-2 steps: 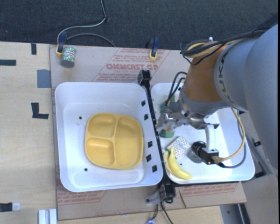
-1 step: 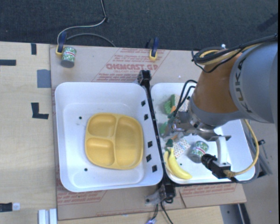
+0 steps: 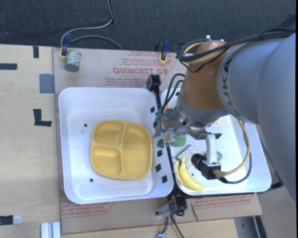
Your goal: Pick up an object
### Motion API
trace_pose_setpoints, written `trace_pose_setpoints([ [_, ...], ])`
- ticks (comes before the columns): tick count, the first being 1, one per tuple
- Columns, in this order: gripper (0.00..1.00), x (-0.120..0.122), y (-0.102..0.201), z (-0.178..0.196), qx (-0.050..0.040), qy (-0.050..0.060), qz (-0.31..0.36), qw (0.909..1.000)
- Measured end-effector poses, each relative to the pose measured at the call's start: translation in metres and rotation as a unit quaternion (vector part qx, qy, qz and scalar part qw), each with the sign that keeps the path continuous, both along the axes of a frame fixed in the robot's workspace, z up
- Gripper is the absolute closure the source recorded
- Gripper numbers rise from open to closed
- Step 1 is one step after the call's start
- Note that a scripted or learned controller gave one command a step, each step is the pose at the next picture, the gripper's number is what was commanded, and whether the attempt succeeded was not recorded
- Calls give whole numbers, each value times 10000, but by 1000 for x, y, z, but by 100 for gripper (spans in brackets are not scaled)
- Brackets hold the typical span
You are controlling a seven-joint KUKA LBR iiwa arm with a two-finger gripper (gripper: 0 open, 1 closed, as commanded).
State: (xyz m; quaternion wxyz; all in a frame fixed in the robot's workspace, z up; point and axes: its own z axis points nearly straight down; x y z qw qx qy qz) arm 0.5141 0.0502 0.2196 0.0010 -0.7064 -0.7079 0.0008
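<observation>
banana (image 3: pixel 187 177): yellow, curved, lower right of frame in right bin (image 3: pixel 258 180) | hand (image 3: pixel 173 133): above it, grip cannot be told

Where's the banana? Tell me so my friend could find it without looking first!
Find the two white bins; go to the right bin, under the big grey arm. Near its front left corner lies the banana. It is the one curved, bright yellow thing there, beside a green object and a patterned card.

Even, fairly bright overhead light. White bins (image 3: pixel 69 133) slightly blown out, soft shadow along inner walls. Mild sheen on orange band (image 3: pixel 201 90). Overall soft focus, low resolution; big grey arm (image 3: pixel 268 83) blurry.
</observation>
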Motion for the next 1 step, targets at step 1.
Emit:
trace_pose_setpoints([
  [1,100,2,54,43,0,-3,3,10000],
])
